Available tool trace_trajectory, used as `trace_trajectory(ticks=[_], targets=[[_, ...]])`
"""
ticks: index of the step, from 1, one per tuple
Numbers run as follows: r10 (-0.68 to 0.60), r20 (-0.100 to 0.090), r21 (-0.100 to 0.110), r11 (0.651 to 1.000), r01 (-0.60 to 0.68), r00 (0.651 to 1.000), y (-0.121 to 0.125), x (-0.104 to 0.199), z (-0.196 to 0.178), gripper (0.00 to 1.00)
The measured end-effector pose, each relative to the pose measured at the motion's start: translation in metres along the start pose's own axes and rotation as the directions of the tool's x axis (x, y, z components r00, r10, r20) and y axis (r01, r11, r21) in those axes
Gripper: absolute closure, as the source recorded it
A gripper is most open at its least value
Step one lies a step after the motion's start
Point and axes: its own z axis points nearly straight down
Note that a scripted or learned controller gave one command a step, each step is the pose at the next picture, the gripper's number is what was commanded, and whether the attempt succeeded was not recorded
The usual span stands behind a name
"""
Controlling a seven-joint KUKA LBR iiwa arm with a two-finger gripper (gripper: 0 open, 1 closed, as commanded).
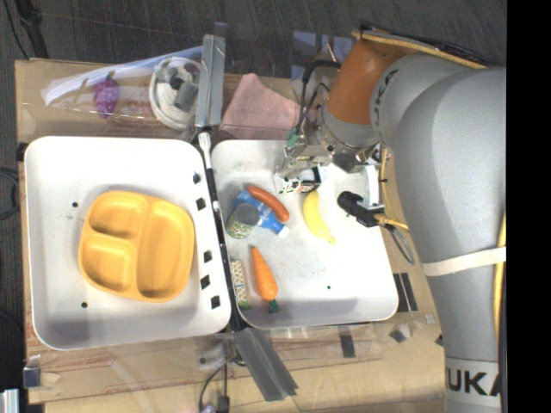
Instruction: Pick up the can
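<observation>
Camera view, looking down: the can [247, 217] lies on its side in the right bin [362, 295], blue label unreadable, a sausage [266, 201] resting across it. Banana [318, 216] and carrot [263, 274] lie near. White letters "UK" mark the arm [448, 153]. The gripper [297, 169] hovers above the bin's far edge.

In front of you, 2 white bins sit side by side: the left bin [52, 231] holds a yellow divided plate [138, 245], while the right bin [362, 282] holds a banana [318, 216], carrot [263, 275] and sausage [267, 201].
</observation>
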Motion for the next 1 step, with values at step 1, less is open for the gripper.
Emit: trace_trajectory(ticks=[1], targets=[[0.000,0.000,0.001,1.000,0.000,1.000,-0.0002,0.0000,0.0003,0.00]])
